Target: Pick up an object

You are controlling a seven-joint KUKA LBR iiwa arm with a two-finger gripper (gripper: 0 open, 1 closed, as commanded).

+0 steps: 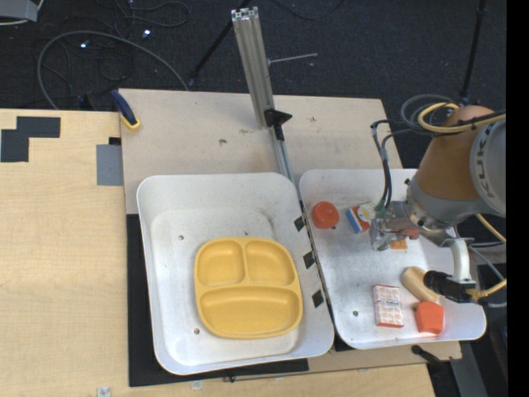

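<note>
Nearest the camera, a yellow divided plate (246, 288) lies in the left bin (165, 222); beyond, in the right bin (347, 321), the gripper (387, 236) hangs low among small objects beside an orange ball (325, 214), its opening impossible to judge

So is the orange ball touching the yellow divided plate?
Apart. The camera view shows the orange ball in the right bin and the yellow divided plate in the left bin, with both rims between them.

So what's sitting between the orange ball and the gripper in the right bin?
In the camera view, a small white, red and blue packet lies between the orange ball and the gripper, close by the gripper; otherwise only bare right bin floor.
</note>
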